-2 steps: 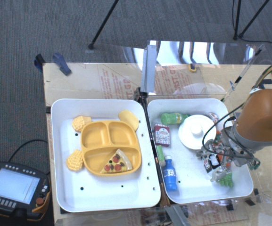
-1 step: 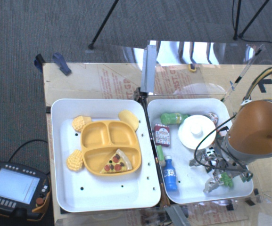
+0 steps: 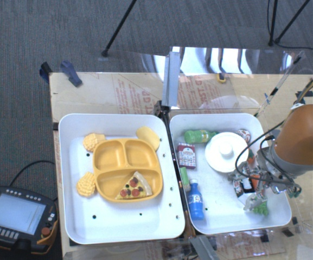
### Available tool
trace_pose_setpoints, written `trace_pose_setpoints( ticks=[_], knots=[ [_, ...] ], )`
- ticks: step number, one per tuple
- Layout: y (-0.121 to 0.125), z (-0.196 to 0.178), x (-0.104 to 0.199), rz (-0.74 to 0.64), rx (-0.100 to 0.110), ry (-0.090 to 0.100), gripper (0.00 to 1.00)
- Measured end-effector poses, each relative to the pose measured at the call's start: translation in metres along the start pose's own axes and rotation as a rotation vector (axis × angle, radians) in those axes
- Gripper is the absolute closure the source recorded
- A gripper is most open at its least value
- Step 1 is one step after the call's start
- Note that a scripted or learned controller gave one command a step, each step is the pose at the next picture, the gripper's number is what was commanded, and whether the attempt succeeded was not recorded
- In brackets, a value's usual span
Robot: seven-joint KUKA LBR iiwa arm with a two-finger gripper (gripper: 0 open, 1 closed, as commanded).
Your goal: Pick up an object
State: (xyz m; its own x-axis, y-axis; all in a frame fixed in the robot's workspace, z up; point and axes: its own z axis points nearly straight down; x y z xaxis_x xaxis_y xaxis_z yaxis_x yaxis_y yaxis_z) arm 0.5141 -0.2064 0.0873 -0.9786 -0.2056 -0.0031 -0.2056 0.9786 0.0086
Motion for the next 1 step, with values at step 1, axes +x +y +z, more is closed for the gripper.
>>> trace_pose_setpoints(
  ticks=[1],
  knots=[
    [0.0026,-0.0095,-0.0013,0.0,-0.005,-0.001,1.0]
  ],
)
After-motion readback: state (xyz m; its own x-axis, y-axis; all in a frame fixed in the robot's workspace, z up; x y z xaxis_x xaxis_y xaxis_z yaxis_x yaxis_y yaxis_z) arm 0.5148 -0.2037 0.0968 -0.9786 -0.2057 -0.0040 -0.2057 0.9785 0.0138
